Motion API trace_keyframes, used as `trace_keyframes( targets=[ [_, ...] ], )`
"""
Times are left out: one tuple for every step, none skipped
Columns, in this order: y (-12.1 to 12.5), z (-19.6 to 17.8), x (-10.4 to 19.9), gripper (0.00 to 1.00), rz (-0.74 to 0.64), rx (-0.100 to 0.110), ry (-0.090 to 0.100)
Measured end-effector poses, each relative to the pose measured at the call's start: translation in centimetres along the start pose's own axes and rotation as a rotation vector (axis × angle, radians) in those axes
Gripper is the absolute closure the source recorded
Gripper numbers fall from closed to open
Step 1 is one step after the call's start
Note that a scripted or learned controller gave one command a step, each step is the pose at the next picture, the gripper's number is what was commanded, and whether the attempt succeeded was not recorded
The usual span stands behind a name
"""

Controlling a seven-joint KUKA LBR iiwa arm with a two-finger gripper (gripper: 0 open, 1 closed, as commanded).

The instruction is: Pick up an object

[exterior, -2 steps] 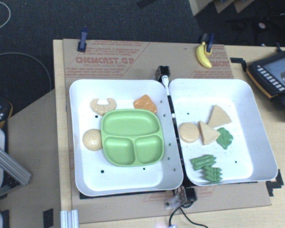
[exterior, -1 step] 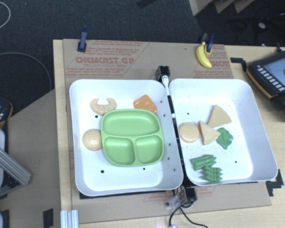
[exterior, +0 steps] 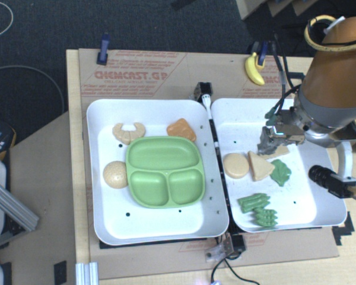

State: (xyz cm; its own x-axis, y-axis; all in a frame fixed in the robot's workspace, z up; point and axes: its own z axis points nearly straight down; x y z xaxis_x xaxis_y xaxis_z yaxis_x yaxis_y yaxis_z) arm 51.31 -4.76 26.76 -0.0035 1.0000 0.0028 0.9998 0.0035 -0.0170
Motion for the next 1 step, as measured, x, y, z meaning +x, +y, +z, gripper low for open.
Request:
trace_keyframes(
  targets=[
    [-0.96,-9.78,7.92,1.0,-0.007,-0.029,0.001]
  ],
)
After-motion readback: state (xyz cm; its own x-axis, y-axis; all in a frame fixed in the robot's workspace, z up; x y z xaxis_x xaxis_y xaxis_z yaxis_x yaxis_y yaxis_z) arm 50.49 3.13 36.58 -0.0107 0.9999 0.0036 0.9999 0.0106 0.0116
